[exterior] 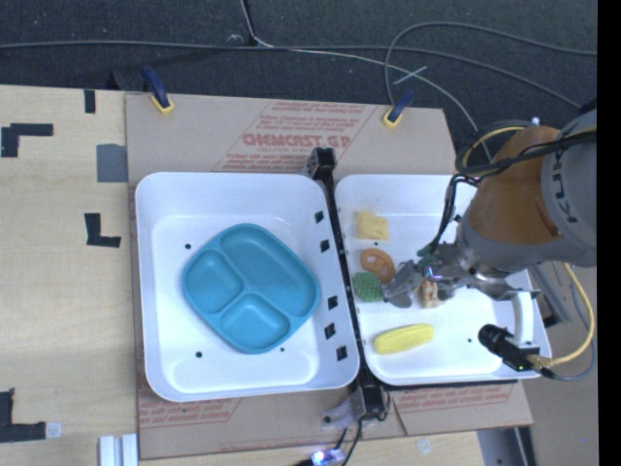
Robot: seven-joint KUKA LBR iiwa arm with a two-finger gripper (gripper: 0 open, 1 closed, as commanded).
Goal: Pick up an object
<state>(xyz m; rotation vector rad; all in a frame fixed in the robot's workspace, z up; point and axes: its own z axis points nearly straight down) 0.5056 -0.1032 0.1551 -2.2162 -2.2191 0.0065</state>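
Your nearest targets, the pretzel (377, 261) and green piece (368, 285), lie in the right bin (441, 362) by the divider. The gripper (415, 284) hangs low just beside them; whether it's wide or closed, I cannot tell.

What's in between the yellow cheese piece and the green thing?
In the camera view, a brown pretzel lies between the yellow cheese piece above it and the green toy below it.

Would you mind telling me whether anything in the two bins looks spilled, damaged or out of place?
Nothing stands out. The blue tray lies flat in the left bin; the yellow corn, pretzel and cheese piece rest loose in the right bin.
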